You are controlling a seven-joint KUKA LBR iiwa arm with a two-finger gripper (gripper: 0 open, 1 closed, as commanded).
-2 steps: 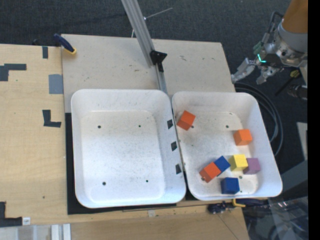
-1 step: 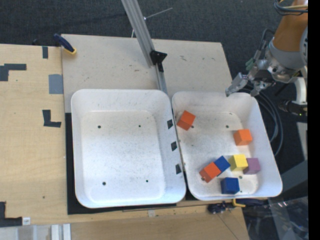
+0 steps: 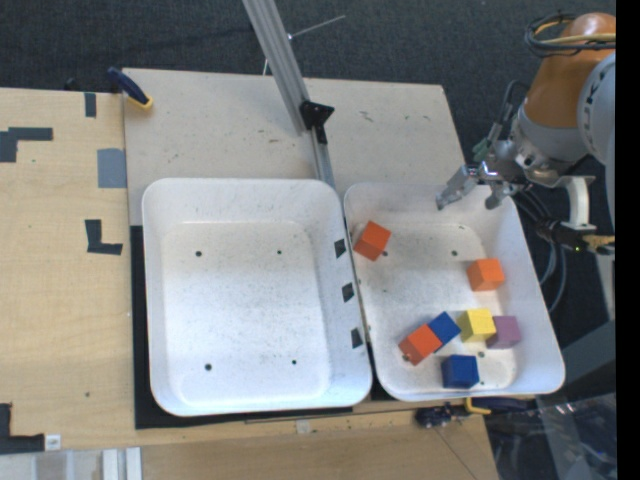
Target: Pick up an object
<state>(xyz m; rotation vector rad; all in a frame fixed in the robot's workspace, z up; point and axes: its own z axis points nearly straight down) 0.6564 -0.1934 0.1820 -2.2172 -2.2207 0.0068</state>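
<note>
My gripper (image 3: 468, 197) hangs over the far right corner of the right bin (image 3: 420, 200), its two fingers spread open with nothing between them. Below it in that bin lie several blocks. An orange block (image 3: 373, 239) sits near the left wall. Another orange block (image 3: 486, 274) lies by the right wall. Toward the front are an orange-red block (image 3: 421, 343), a blue block (image 3: 444, 327), a yellow block (image 3: 479, 323), a purple block (image 3: 504, 331) and a second blue block (image 3: 460, 371).
The left bin (image 3: 240, 193) stands beside the right one. A slanted metal pole (image 3: 283, 53) runs down to the gap between the bins. A blue-and-yellow tool (image 3: 130, 88) lies at the bench's far left.
</note>
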